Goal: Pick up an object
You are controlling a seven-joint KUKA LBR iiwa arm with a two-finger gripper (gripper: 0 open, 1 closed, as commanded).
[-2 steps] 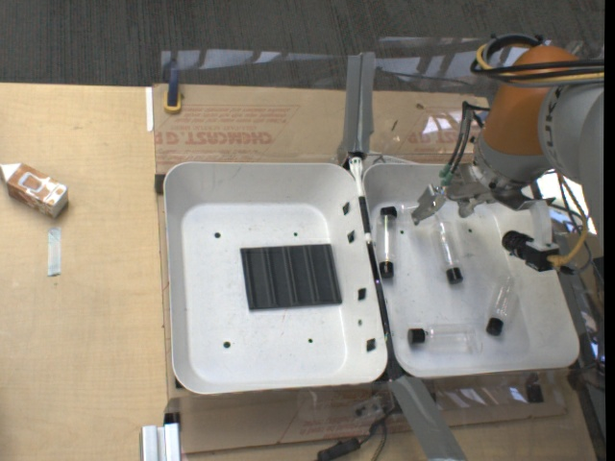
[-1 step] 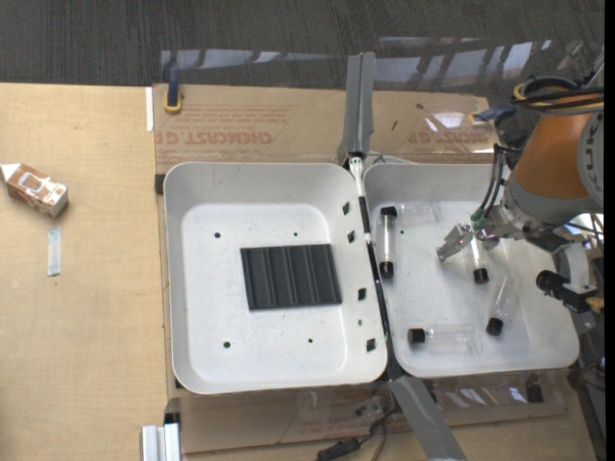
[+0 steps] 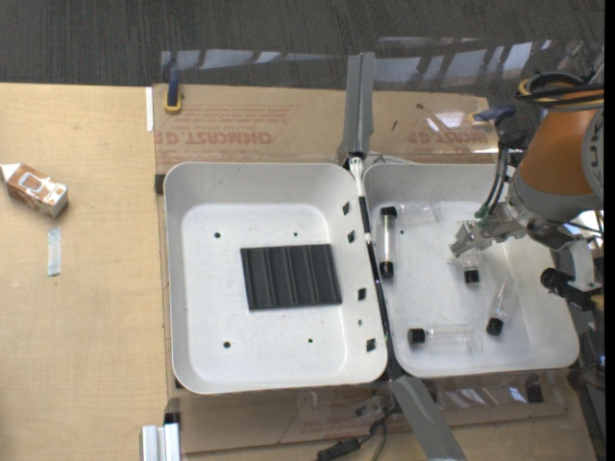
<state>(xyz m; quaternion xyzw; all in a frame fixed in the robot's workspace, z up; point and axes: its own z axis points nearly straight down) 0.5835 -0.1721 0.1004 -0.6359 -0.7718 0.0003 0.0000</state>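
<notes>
On the far left, a small carton (image 3: 36, 191) lies on the desk (image 3: 77, 353), tilted, and just below it there is a thin pale strip (image 3: 54, 254). Both are well apart from the bins.

The left bin (image 3: 192, 353) holds a dark ribbed pad (image 3: 290, 277) near its middle, lying flat. A grey post (image 3: 359, 104) stands behind the place where the two bins meet, and brown cardboard (image 3: 250, 128) with red letters lies under and behind them.

The right bin (image 3: 538, 353) holds several clear tubes with black caps. One tube (image 3: 386, 243) lies close to the bin's left wall, almost parallel to it, with its cap at the lower end. Another tube (image 3: 444, 336) lies near the front edge, with its cap at the left. A third tube (image 3: 500, 307) lies tilted more to the right, with its cap at the lower end. A small black cap (image 3: 471, 276) sits alone near the middle of the bin.

The gripper (image 3: 473, 238) is low over the right bin, just above this lone cap and between the tubes. I cannot tell how far it is open, and no tube is visible between its parts. The arm (image 3: 562, 157) reaches in from the right with its orange band above the wrist.
</notes>
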